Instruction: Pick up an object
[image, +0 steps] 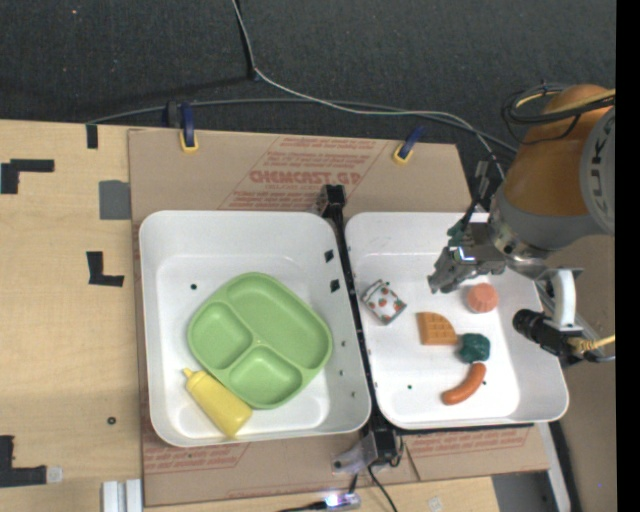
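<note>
The right bin holds a small wrapped cube with red and green print, a waffle-shaped orange piece, a pink round toy, a dark green piece and an orange-red sausage. My gripper hangs over the upper right part of this bin, just left of the pink toy and above the waffle piece. I see nothing between its fingers.
In the left bin lie a green divided plate and a yellow mustard bottle. A black divider clip sits between the bins. Cables run across the dark back area. The arm's orange band is at the right.
</note>
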